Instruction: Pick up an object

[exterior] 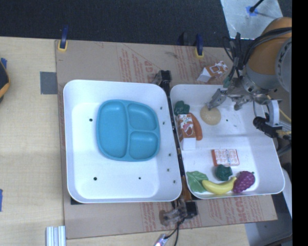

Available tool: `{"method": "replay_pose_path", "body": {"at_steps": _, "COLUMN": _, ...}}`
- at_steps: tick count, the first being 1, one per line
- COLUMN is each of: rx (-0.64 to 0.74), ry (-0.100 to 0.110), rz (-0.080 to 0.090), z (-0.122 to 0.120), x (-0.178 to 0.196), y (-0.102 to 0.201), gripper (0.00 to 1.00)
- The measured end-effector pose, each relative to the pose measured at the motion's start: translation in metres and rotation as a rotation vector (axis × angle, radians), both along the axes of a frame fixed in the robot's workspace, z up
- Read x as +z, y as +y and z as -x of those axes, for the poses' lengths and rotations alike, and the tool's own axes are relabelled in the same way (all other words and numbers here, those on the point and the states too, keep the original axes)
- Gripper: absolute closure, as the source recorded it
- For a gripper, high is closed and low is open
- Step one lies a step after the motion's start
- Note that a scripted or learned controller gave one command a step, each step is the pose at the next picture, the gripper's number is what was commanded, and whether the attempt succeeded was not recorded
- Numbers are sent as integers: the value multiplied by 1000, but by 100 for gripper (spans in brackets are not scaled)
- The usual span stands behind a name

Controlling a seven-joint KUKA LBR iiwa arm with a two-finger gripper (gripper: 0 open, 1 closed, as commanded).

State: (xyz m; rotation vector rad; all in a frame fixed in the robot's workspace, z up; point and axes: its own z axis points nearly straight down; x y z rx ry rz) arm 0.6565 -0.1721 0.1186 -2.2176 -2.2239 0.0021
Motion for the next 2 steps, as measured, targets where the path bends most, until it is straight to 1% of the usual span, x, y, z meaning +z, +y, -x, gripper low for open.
{"method": "replay_pose_path", "body": {"at_steps": 1, "rx": 3, "ry": 1, "rz": 0, "z": 0, "x": 11, "y": 0, "gripper": 100}}
{"method": "replay_pose_path", "body": {"at_steps": 2, "rx": 1, "ry": 3, "rz": 0, "z": 40, "x": -12, "y": 11, "gripper": 100}}
